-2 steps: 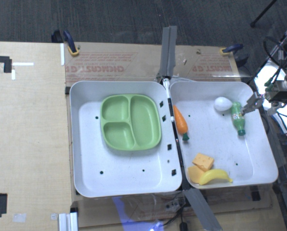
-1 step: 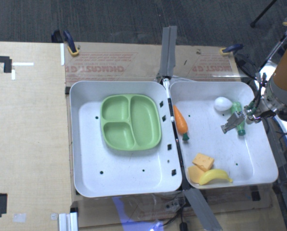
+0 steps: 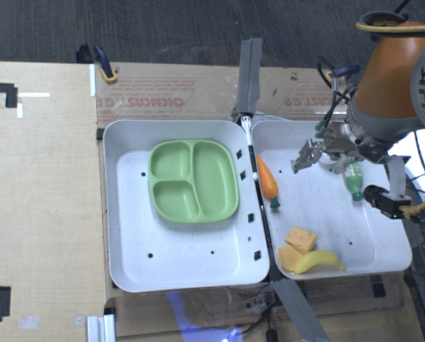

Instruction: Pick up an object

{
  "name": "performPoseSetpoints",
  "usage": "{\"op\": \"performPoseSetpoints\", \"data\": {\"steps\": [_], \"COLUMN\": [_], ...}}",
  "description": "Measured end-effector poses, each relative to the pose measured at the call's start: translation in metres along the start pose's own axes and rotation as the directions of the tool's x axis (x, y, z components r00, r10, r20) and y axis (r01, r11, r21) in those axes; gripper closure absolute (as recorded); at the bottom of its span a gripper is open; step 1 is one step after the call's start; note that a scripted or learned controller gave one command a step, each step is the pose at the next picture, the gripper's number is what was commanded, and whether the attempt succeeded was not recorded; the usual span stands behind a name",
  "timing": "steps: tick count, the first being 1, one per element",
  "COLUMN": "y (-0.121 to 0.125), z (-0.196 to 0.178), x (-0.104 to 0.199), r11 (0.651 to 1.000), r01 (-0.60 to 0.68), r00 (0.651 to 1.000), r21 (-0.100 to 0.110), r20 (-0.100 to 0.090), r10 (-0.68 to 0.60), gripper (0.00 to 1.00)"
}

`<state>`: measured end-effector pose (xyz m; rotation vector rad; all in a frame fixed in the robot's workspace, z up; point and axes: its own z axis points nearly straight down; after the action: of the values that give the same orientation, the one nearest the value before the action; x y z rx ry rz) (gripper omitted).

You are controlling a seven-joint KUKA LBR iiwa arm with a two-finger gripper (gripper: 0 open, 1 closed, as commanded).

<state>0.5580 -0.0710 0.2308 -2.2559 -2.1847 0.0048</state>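
My gripper (image 3: 321, 164) hangs over the back part of the right bin (image 3: 391, 262), open, with nothing between its fingers. A small green bottle (image 3: 353, 182) lies just to its right, partly under the wrist. An orange carrot (image 3: 267, 180) with a green tip lies by the bin's left wall, to the left of the gripper. Near the front of that bin sit orange cheese-like blocks (image 3: 298, 242) and a yellow banana (image 3: 318, 262).
The left bin (image 3: 127, 262) holds a green divided plate (image 3: 195, 182). A raised divider (image 3: 254, 184) separates the two bins. A black cable part (image 3: 383, 201) of the arm hangs over the right bin's right side.
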Motion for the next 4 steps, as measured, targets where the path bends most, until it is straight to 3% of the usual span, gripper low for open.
{"op": "performPoseSetpoints", "data": {"steps": [1,2,3,4], "y": [-0.020,0.050,-0.001,-0.003], "z": [-0.094,0.040,-0.037,0.031], "x": [-0.041,0.001,-0.075,-0.114], "r11": [0.998,0.939,0.985,0.986], "r01": [0.056,0.343,0.172,0.168], "r00": [0.998,0.939,0.985,0.986], "r21": [-0.001,-0.002,-0.002,-0.001], "r20": [0.000,0.000,0.001,0.000], "r10": [-0.056,-0.343,-0.172,-0.168], "gripper": [0.00,0.00,0.00,0.00]}}
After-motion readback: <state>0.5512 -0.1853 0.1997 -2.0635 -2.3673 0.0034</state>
